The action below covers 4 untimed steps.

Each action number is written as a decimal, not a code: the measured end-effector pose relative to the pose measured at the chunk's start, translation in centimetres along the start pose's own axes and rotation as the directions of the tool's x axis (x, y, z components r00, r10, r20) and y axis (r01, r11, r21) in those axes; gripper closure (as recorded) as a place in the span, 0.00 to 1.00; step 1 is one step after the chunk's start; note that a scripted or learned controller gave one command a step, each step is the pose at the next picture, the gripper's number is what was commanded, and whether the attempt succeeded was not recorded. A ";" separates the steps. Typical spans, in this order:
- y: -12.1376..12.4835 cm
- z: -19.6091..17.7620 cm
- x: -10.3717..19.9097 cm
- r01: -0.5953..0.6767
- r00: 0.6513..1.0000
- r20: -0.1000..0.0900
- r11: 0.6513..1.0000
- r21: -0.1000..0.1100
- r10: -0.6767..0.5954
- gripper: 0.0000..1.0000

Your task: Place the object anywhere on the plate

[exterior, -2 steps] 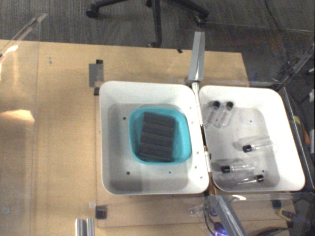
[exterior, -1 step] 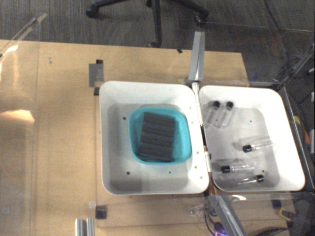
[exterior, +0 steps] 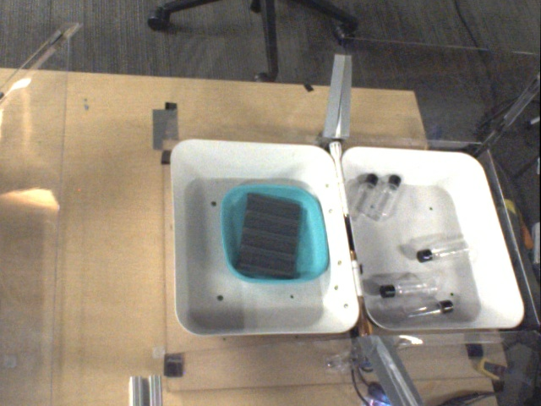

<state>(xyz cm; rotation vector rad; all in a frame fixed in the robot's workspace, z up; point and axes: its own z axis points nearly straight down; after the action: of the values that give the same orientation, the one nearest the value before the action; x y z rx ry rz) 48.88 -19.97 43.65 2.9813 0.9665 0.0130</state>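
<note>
A turquoise square plate [exterior: 314,235] lies in the left white bin [exterior: 194,252]. A dark grey ribbed block [exterior: 270,233] rests flat on the plate, roughly at its middle, tilted slightly. In the right bin [exterior: 486,252] lie several clear plastic vials with black caps: two side by side near the back left [exterior: 377,194], one at mid right [exterior: 441,250], and two near the front [exterior: 414,298].
Both bins sit on a light wooden bench [exterior: 84,252]. A metal bracket [exterior: 338,100] rises at the seam behind the bins. An office chair base [exterior: 266,11] stands on the carpet beyond the bench.
</note>
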 end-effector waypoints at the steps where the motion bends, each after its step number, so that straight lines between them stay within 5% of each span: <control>1: 0.5 0.0 -0.4 -0.130 0.992 0.000 0.992 0.000 0.130 0.00; 4: 0.5 0.0 -0.4 -0.406 0.914 0.000 0.914 -0.001 0.406 0.00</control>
<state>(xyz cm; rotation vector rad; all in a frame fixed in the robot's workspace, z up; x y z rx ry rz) 48.85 -20.58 43.63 3.1184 0.3263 0.0156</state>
